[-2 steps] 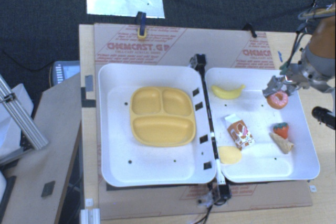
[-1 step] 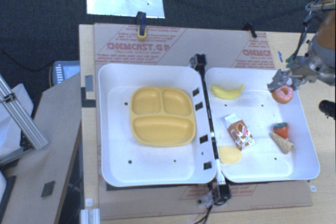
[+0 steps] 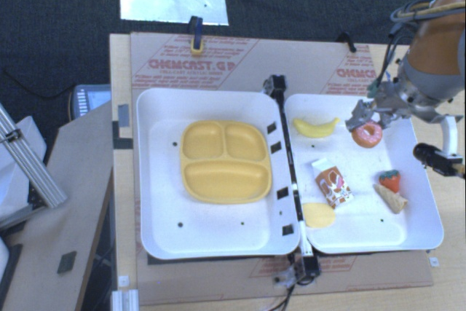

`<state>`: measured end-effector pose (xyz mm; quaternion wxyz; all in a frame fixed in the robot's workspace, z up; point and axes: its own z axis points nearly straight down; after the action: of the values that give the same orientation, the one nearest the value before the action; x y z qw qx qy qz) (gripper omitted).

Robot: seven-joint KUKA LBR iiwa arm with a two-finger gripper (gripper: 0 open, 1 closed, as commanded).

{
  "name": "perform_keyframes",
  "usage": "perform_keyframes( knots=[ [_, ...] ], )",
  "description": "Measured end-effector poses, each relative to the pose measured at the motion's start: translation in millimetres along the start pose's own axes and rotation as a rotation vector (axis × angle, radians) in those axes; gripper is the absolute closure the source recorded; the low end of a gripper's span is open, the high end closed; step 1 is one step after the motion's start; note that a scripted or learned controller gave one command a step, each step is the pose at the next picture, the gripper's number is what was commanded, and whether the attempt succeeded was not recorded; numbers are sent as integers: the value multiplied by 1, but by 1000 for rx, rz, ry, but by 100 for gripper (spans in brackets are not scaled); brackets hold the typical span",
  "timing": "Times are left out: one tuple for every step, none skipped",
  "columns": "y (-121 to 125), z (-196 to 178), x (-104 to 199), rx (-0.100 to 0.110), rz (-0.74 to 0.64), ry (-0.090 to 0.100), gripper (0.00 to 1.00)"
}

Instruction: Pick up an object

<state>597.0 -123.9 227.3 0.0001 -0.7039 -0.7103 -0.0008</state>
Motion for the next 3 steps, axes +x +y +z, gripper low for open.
perform_keyframes(
  knots=[
    [-4,-4,53,0,-1,0,100],
    [-9,-3,102,0,0,0,100],
    [-26,-11,155,0,-1,1,100]
  ],
)
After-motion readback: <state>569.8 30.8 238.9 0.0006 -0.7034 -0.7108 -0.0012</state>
